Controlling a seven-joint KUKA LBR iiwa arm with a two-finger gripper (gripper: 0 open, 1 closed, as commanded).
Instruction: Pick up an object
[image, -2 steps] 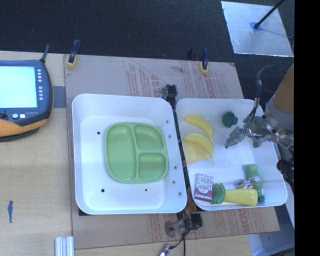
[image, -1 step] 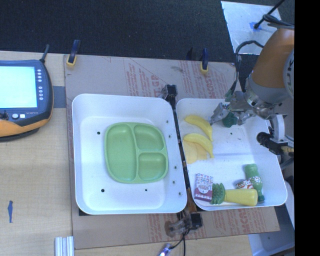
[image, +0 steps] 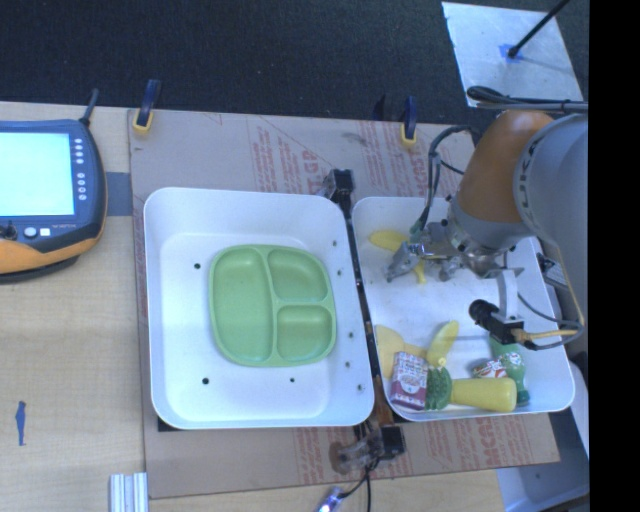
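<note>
Hovering in right bin (image: 450, 305), fingers (image: 400, 268) spread, empty, yellow piece (image: 386, 240) just beside them.

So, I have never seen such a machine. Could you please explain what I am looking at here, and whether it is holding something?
This is one picture, taken by a fixed camera above the bench, looking down at a slant. The grey robot arm with an orange band reaches in from the right. At its end is a two-finger gripper, low over the far part of the right white bin, close to a small yellow piece. I cannot tell whether it holds anything. Nearer the camera in that bin lie a red and white packet and a long yellow object, among other small things. The left white bin holds a green plastic plate with three compartments. At the bench's left lies a handheld screen unit with an orange and grey casing.
</note>
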